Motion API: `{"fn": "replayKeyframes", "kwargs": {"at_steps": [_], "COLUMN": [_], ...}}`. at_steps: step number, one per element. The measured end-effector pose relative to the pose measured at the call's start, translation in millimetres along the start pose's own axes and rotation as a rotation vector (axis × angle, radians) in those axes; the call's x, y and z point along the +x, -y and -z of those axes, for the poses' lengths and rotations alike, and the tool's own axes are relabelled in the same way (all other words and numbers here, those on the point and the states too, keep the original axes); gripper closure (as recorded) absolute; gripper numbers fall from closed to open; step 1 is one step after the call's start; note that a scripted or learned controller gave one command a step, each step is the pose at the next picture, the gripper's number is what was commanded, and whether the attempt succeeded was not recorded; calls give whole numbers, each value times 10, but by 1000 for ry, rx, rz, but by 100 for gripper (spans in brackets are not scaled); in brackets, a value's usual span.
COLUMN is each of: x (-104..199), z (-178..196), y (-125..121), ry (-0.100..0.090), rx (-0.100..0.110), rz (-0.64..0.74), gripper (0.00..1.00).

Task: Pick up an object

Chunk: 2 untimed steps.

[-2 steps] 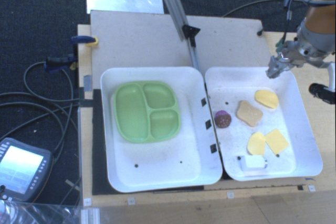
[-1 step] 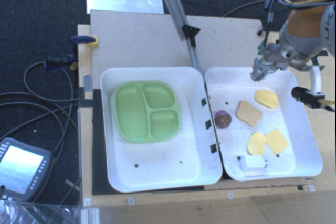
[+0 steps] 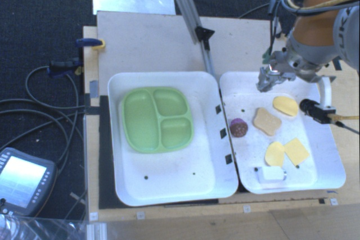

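The gripper [image 3: 266, 85] is seen over the right shallow white bin [image 3: 325, 174], above the tan bread-shaped piece [image 3: 266, 121]; its opening cannot be told.

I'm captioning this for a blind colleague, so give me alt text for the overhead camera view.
A grey and orange robot arm holds its end effector above the right bin's back left corner, over small food items: a bread slice, yellow pieces and a dark round piece. The left bin holds a green divided tray.
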State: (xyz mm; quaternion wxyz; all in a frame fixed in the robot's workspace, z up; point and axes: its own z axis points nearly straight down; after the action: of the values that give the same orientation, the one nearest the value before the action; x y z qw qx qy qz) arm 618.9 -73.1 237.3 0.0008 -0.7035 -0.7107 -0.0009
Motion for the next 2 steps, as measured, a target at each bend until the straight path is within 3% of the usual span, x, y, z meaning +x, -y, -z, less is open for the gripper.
{"fn": "replayKeyframes", "kwargs": {"at_steps": [2], "x": [887], "z": [109], "y": [428], "ry": [-1], "rx": [0], "rz": [1], "gripper": [100]}}
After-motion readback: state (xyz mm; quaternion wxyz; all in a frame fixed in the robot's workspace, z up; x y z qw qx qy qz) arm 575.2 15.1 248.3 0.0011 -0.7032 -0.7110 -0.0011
